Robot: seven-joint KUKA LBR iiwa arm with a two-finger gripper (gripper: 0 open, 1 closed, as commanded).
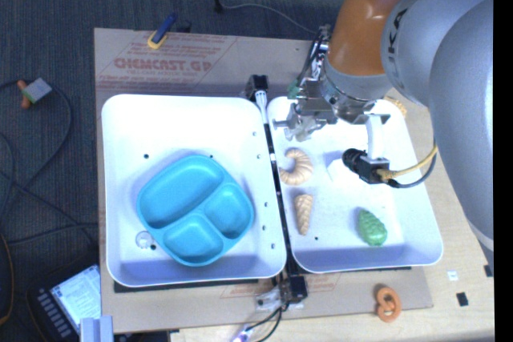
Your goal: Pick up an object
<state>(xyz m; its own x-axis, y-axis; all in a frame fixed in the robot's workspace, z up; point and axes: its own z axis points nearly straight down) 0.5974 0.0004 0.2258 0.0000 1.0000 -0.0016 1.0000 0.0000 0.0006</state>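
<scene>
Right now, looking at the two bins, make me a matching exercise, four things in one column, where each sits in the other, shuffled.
Things:
1. blue divided plate
2. croissant
3. green object
4. pretzel

Places:
A. right bin, near front right corner
B. on the bench, in front of the right bin
C. left bin
D. right bin, just below the gripper

Pairs: 1-C, 2-D, 3-A, 4-B

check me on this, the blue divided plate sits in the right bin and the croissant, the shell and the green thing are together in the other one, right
Not quite. In the camera view the blue divided plate sits in the left bin, not the right one. The rest holds: the croissant, the shell and the green thing are together in the other bin, the right bin, where the gripper hangs above the croissant.
</scene>
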